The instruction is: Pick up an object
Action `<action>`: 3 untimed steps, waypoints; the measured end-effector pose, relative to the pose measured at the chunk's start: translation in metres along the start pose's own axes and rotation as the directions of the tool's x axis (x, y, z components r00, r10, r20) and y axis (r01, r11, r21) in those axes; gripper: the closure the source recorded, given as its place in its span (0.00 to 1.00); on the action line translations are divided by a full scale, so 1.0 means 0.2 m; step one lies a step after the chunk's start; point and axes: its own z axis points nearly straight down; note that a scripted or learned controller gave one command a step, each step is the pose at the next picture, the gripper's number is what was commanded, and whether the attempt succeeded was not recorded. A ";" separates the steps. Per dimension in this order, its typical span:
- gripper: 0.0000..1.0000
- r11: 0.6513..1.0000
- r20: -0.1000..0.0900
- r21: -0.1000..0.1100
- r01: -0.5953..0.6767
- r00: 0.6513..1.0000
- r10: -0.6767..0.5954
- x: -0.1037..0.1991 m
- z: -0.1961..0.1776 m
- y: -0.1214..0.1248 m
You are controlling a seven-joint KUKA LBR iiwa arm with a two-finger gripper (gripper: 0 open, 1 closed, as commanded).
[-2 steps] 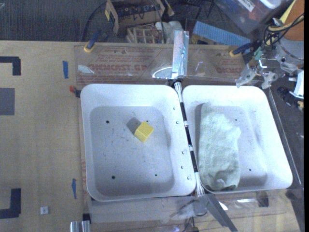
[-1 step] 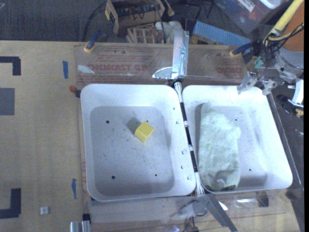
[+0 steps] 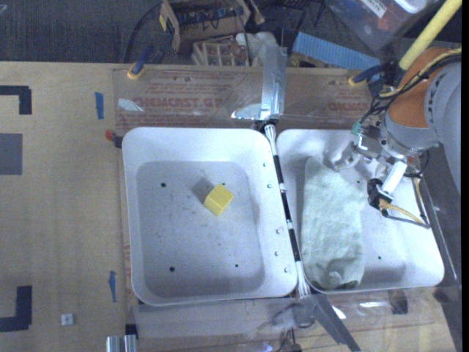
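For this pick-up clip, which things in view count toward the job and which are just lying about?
Part of the job:
- yellow block in the left bin
- pale cloth lying in the right bin
- gripper above the right bin's far end

Just lying about:
- blue tape strips on the bench
- wooden crate behind the bins
- yellow tube at the top right

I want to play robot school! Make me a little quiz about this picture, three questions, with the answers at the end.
1. True or false: the yellow block lies in the left bin.
2. What lies in the right bin: A) a folded cloth, B) a red ball, C) a cup?
3. Fill in: the end effector is above the ____ bin.

Key: 1 true. 2 A, the pale cloth. 3 right.
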 end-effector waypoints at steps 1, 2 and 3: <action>1.00 1.000 0.000 -0.002 0.002 1.000 -0.002 0.00 -0.05 0.00; 1.00 0.998 0.000 -0.001 -0.063 0.998 0.063 0.31 -0.48 -0.17; 1.00 0.979 0.001 0.004 -0.202 0.979 0.202 0.53 -0.66 -0.61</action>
